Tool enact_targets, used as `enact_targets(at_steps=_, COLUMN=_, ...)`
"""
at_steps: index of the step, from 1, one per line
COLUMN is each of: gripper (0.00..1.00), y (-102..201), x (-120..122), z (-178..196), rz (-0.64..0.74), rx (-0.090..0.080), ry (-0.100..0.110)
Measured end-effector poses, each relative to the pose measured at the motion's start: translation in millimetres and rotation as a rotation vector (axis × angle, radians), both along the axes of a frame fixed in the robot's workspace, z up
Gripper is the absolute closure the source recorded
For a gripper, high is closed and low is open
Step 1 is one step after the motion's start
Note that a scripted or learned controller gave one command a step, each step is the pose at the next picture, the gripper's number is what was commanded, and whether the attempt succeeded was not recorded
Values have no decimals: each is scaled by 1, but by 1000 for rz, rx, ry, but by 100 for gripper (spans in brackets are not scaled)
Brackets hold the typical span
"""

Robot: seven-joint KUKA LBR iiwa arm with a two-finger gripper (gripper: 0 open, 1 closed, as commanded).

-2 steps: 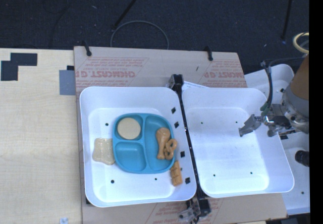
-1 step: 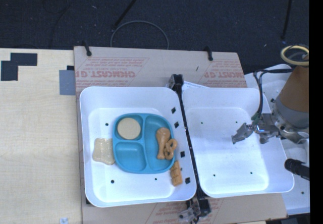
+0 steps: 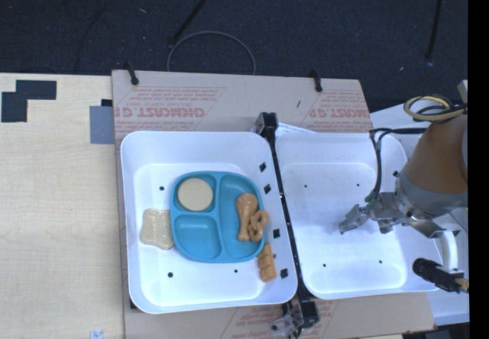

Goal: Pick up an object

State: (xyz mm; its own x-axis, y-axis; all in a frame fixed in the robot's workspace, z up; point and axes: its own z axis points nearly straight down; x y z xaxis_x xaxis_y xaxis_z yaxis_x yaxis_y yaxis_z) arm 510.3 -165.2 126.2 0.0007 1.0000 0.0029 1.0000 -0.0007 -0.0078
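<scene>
While a smooth blue tray (image 3: 200,242) holds tan pieces, the end effector (image 3: 365,219) gapes wide.

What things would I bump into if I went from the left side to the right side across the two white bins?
Pale bread-like piece → round cracker on the blue tray → pretzel-shaped piece → black divider between the bins → claw over the right bin.
</scene>
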Motion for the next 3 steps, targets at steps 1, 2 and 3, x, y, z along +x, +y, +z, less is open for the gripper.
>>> enact_targets(at_steps=1, gripper=100, y=-1, x=1, z=13, rz=-4, rx=-1, ry=-3)
enact_targets(at_steps=2, gripper=100, y=-3, x=5, z=56, rz=2, rx=-3, ry=-10)
enact_targets(at_steps=3, gripper=100, y=-3, x=9, z=99, rz=2, rx=-3, ry=-10)
